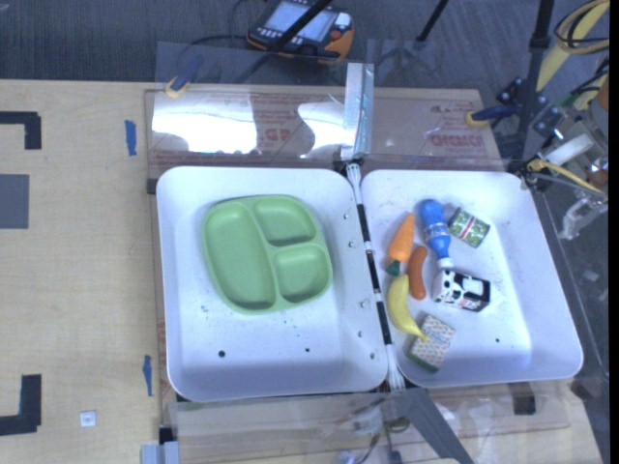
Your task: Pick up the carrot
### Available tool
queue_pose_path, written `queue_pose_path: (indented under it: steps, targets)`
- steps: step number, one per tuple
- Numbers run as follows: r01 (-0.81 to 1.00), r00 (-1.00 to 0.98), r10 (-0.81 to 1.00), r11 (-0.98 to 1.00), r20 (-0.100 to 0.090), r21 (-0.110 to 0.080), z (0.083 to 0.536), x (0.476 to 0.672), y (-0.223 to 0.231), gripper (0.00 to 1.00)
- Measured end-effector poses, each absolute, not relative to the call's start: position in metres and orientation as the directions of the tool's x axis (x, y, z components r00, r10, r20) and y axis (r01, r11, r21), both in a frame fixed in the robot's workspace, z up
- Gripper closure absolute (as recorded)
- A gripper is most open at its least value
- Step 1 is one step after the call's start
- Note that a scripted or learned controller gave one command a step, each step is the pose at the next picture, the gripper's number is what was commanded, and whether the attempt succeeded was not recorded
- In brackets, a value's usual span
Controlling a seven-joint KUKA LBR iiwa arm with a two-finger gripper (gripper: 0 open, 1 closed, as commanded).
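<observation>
At the far left of the frame we see the pale wooden counter (77, 259) with black corner marks and bits of blue tape on it. Moving right, we come to the left shallow white plastic bin (184, 351), which holds a light green three-compartment plastic tray (266, 252) lying flat near the bin's middle. Above the bins, at the upper middle of the frame, an orange and black handheld device with a screen (300, 25) rests on the grey floor.

Right of the seam between the bins lies the right shallow white plastic bin (542, 327). Its contents cluster toward its left half. The small orange carrot (401, 240) lies just right of the seam, in the upper part of the cluster, tilted slightly off upright in the frame. Just below and beside it we see a darker orange-red sausage-shaped piece (417, 272) and a yellow plastic banana (401, 307). Below the banana sits a small tan and green packet (431, 341). Further right come a blue and white plastic bottle (434, 226), a small green-labelled can (469, 227) and a black and white box (460, 291).

At the right edge, grey robot parts and yellow cabling (580, 162) appear; we cannot tell the state of the hand.
</observation>
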State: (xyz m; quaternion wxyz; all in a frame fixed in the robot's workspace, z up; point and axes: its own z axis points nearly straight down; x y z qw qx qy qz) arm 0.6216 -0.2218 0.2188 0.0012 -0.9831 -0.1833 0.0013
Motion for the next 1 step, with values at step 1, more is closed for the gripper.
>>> queue_pose_path:
  steps: [1]
  targets:
    - [0.198, 0.98, 0.198, -0.98, -0.002, -0.003, 0.1696, 0.5442, -0.2139, 0.0]
